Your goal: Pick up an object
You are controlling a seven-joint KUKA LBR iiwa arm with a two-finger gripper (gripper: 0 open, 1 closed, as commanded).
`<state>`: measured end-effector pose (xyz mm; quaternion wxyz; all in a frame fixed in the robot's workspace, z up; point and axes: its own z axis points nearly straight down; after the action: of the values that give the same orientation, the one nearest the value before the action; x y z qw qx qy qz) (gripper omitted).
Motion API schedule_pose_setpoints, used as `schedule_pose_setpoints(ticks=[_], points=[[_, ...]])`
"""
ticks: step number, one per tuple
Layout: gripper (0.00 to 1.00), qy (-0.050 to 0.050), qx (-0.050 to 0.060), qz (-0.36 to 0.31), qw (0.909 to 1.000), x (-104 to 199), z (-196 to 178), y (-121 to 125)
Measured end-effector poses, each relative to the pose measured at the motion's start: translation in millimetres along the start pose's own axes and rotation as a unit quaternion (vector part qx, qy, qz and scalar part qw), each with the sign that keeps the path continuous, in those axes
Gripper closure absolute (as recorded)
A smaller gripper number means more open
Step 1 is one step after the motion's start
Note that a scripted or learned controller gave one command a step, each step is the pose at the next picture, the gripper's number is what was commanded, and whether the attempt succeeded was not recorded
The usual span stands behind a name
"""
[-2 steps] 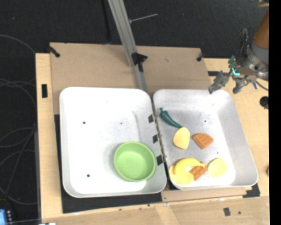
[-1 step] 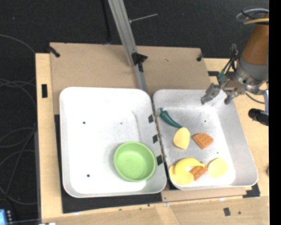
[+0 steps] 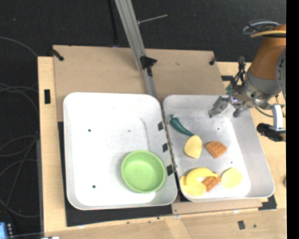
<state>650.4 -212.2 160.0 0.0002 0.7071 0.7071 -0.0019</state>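
My gripper (image 3: 224, 109) hangs over the far right part of the right bin (image 3: 249, 133), with its two fingers spread open and nothing between them. Below it in that bin lie a teal handled tool (image 3: 179, 127), a pale yellow rounded piece (image 3: 193, 147), an orange waffle-like piece (image 3: 216, 149), a yellow piece (image 3: 195, 179) with a small orange bit (image 3: 211, 182) on it, and another yellow round piece (image 3: 231, 178). All of them lie nearer the front than the gripper.
The left bin (image 3: 99, 128) holds a green bowl (image 3: 143, 171) near its front right corner. A slanted metal pole (image 3: 134, 39) rises from behind the bins' shared edge. The arm's orange band (image 3: 266, 56) is at the right.
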Motion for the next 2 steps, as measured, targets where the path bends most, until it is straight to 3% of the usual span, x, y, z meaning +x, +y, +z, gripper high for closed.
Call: schedule_pose_setpoints(ticks=[1,2], points=[[0.0,0.0,0.0,0.0,1.0,-1,52,-1],[1.0,-0.001,-0.003,0.0,1.0,-3,37,1]])
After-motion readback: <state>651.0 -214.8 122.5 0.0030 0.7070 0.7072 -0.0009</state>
